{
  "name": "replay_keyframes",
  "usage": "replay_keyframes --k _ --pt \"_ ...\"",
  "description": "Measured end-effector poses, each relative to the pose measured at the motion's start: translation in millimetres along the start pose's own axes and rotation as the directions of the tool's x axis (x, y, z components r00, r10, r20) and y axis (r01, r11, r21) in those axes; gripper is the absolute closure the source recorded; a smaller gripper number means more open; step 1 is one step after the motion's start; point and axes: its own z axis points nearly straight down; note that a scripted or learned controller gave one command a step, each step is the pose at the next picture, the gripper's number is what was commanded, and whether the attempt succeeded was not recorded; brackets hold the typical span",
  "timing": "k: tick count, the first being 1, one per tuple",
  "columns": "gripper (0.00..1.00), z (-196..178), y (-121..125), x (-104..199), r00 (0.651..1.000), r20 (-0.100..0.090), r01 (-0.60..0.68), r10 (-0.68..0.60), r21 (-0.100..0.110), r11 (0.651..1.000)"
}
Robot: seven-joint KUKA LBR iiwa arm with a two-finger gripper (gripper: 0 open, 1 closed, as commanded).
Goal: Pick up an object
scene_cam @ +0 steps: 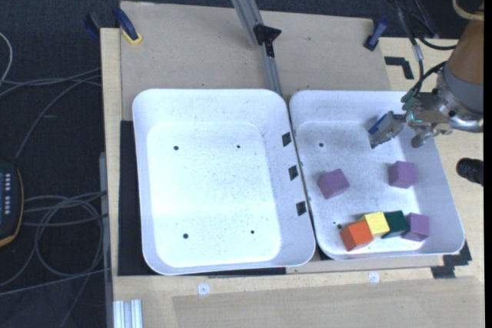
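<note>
Six blocks lower right | gripper (400, 130) fingers spread, holding nothing | centre over lone purple block (403, 173) before closing

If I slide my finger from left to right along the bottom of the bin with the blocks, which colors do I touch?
Orange block → yellow block → green block → purple block, all bunched along the right bin's near edge.

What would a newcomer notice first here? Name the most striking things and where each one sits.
The row of coloured blocks at the right bin's near edge stands out: orange block, yellow block, green block. Three purple blocks lie around them, one near the bin's middle. The gripper hangs over that bin's far right part.
</note>
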Motion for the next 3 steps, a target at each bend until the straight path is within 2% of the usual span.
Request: replay_keyframes --k 1,2,3 --pt "0.0 0 0 0 1.0 0.0 0.0 0.0 -0.001 1.0" --pt "0.0 62 -2 -4 1.0 -0.001 -0.002 0.002 0.007 1.0" --pt "0.0 105 -2 -2 1.0 -0.001 -0.001 0.001 0.005 1.0"
